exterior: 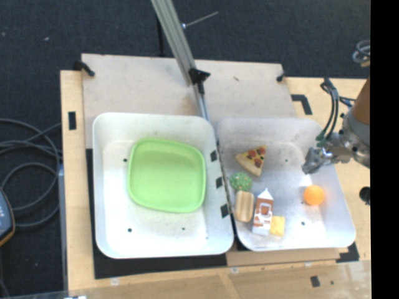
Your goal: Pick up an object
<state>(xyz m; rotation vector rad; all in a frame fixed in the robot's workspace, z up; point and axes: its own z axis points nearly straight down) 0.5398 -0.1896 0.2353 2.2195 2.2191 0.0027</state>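
The gripper (313,161) hangs over the right bin (324,232) near its three o'clock edge — whether it is wide or narrow I cannot tell. An orange ball (314,195) lies just at its six o'clock, apart from it. At the bin's nine o'clock side cluster a pizza slice (252,159), a green piece (240,181), a bread roll (244,205) and a small carton (264,211). A green plate (167,174) fills the left bin (112,229).

The pincer (313,161) hangs over the right bin (340,229), near its far right rim. Just below it lies an orange ball (314,195). Left of it sit a pizza slice (253,159), a milk carton (264,211) and, beyond those, a green plate (167,174).
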